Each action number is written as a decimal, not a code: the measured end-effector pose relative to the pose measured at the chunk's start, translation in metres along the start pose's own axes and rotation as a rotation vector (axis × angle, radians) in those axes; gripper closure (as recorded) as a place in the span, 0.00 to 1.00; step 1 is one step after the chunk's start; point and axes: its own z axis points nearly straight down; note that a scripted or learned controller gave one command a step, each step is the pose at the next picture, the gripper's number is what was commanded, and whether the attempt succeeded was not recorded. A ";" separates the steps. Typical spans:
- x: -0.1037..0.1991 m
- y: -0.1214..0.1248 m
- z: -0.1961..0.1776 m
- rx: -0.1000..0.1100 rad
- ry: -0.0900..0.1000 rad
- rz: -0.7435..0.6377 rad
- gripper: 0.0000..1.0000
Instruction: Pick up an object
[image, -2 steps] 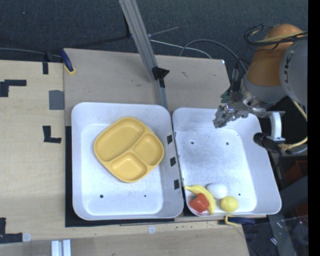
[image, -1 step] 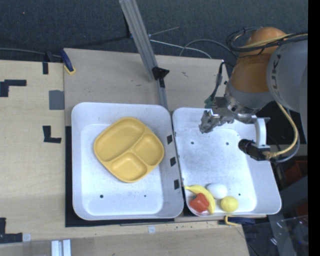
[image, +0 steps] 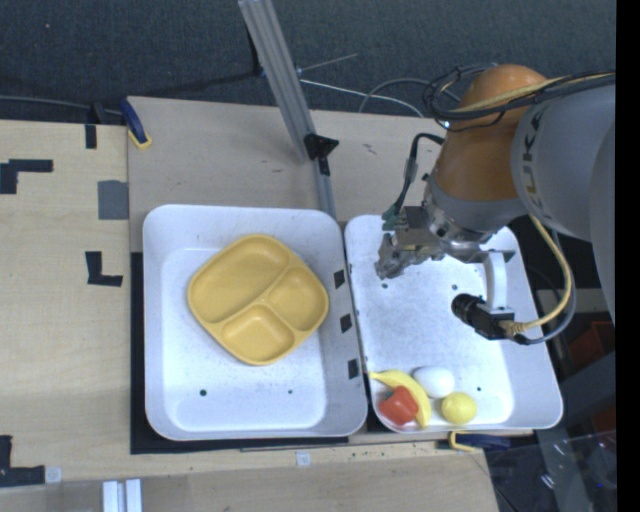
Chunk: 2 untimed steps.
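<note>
My gripper (image: 392, 262) hangs over the upper left part of the right bin (image: 440, 320), above bare bin floor. Nothing shows between its fingers. At the bin's near edge lies a cluster of small items: a yellow banana (image: 408, 386), a red piece (image: 399, 406), a white egg-like ball (image: 434, 380) and a yellow ball (image: 458, 407). These lie well below the gripper in the view, apart from it.
The left bin (image: 170, 400) holds a yellow divided plate (image: 258, 298). A grey metal pole (image: 290, 90) slants in from the top to the gap between the bins. The arm's grey body and orange band (image: 490, 130) cover the right bin's upper right.
</note>
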 end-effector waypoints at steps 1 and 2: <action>0.053 -0.011 0.008 0.001 -0.001 0.000 1.00; 0.095 -0.029 0.011 0.001 -0.002 0.000 1.00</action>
